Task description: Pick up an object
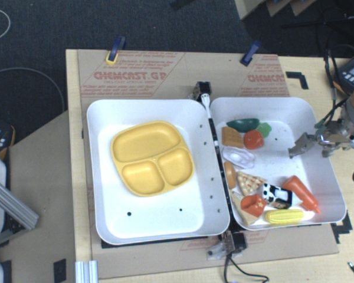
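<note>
The right white bin (295, 108) holds several toy foods. An orange carrot (301, 192) lies near its right wall, a yellow corn cob (284, 216) along the front, and a black-and-white cow figure (276, 194) beside them. Further left are a pizza slice (248, 183), a sausage (229, 174), a red piece (252, 204), a pale translucent piece (239, 155), a brown bread slice (230, 137), a red tomato (253, 139) and a dark green vegetable (243, 124). My gripper (312, 145) hangs over the bin's right side, above bare floor, up and right of the carrot.
The left white bin (106, 217) carries a yellow three-compartment plate (150, 157). The bins meet along a hinged middle edge (215, 158). Both sit on a cardboard-covered bench with clamps at the back. Cables trail at the front.
</note>
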Available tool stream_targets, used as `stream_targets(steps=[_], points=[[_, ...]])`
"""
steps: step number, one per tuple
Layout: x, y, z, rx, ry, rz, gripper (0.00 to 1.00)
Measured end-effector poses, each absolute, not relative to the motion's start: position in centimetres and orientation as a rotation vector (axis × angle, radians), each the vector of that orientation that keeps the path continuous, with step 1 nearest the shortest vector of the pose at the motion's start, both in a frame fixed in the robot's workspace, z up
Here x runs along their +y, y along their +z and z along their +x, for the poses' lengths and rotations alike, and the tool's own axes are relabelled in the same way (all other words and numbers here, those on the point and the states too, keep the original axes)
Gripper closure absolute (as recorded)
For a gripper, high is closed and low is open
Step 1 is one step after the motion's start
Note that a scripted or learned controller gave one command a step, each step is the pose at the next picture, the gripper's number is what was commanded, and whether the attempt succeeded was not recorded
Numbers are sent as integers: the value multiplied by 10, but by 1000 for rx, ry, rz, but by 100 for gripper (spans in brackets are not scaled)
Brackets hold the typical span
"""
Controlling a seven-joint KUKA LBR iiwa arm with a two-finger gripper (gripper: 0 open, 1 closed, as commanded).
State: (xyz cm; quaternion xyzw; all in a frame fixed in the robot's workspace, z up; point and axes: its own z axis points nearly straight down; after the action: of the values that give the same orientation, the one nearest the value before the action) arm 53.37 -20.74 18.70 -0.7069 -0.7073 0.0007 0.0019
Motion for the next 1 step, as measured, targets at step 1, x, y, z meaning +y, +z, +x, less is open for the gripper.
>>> stream_targets(steps=[1], points=[[-197,138,533,-2217,2,-2218,0]])
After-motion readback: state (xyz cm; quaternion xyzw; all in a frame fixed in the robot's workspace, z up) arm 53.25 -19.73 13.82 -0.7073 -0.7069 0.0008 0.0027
